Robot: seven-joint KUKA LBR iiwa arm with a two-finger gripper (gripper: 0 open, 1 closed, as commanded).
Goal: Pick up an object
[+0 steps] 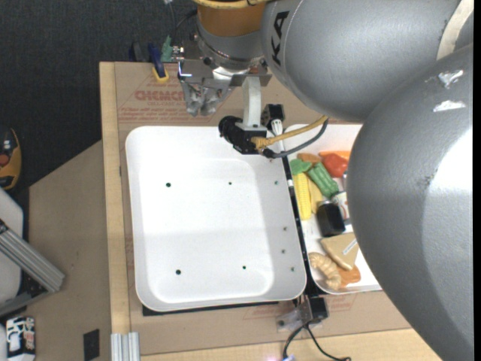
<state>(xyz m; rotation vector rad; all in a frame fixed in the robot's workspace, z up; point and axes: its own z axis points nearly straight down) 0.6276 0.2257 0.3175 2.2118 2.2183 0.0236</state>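
Because the grey KUKA arm with its orange wrist band (353,74) reached in from the right and crossed above the bench, its bulk covered much of the right-hand shallow white bin (331,286), and part of that bin's contents could not be seen. By contrast, the left-hand shallow white bin (203,224) lay fully exposed, with bare floor and a few small dark dots. Both bins sat side by side on the brown cardboard sheet (120,126), which kept them within the arm's reach. The two-finger metal gripper (199,100) hung beyond the far rim of the left bin, over the cardboard; whether it was wide or narrow could not be told, and nothing was seen between its tips. The candidate objects lay clustered in the right bin: a yellow corn cob (303,194), a green pepper-like piece (322,177), an orange piece (335,160), a black oval item (330,218) and a tan ginger-shaped lump (328,269). As judged, no pick had yet been made.
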